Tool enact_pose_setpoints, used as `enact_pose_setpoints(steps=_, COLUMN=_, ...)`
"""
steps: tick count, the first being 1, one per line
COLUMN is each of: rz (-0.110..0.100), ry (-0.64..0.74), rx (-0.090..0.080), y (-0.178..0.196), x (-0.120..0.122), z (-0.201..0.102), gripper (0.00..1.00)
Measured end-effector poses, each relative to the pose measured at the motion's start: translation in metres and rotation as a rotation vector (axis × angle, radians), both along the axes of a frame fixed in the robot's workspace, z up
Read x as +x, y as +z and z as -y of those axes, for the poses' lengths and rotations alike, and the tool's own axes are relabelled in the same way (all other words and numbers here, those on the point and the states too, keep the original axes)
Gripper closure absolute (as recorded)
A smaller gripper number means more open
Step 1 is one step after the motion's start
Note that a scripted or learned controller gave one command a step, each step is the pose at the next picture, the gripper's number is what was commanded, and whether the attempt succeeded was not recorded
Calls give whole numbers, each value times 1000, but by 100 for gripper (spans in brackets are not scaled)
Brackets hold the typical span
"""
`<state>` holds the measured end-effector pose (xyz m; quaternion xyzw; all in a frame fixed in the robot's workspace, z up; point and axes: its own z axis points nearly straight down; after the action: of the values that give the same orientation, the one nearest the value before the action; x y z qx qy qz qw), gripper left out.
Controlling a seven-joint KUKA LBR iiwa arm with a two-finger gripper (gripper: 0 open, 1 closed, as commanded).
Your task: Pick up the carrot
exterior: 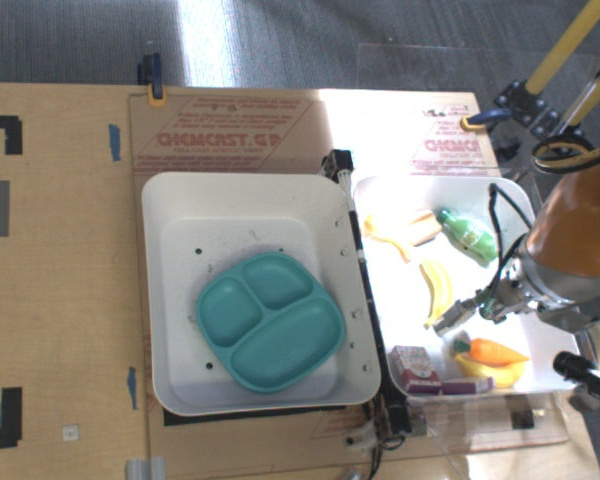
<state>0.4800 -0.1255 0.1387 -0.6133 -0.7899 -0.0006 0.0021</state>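
This is looking like a robotics lab or test cell rather than a home. A plywood bench is carrying two shallow white bins side by side, resting on flattened printed cardboard held by a clamp at the bench's far edge. Black tape marks and blue tape strips are sitting along the bench's left side. Grey carpet is showing beyond the far edge, and a grey arm with an orange band is reaching in over the right bin.
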Motion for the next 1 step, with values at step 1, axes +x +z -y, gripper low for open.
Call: enact_pose_setpoints(steps=1, rz=14, ry=-133, rx=-6, y=-49, x=60, z=-5, gripper=0)
